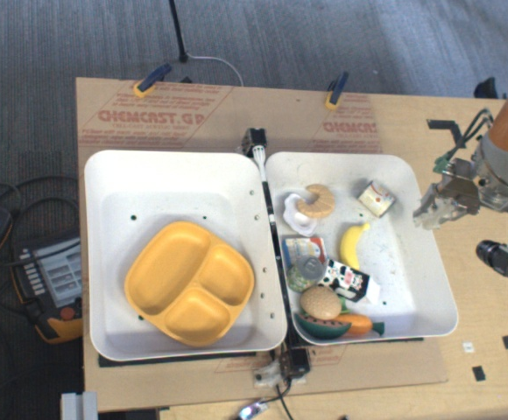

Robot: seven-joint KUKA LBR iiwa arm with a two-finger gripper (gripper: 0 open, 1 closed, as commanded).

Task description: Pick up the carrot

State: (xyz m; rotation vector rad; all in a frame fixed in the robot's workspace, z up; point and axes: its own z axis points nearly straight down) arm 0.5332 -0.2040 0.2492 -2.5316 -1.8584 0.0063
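The carrot (356,324), orange with a green stub at its right end, lies at the front edge of the right bin (412,269). It rests against a green slice-shaped toy (317,328), just below a brown bun (321,303). My gripper (442,206) hangs at the right, above the bench just outside the right bin's far right wall. It is well away from the carrot, up and to the right of it, and nothing is seen in it.
The right bin also holds a banana (352,245), a bagel (319,200), a small box (376,199), a blue packet (305,256) and a black-and-white item (346,280). A yellow divided plate (191,280) lies in the left bin (114,191).
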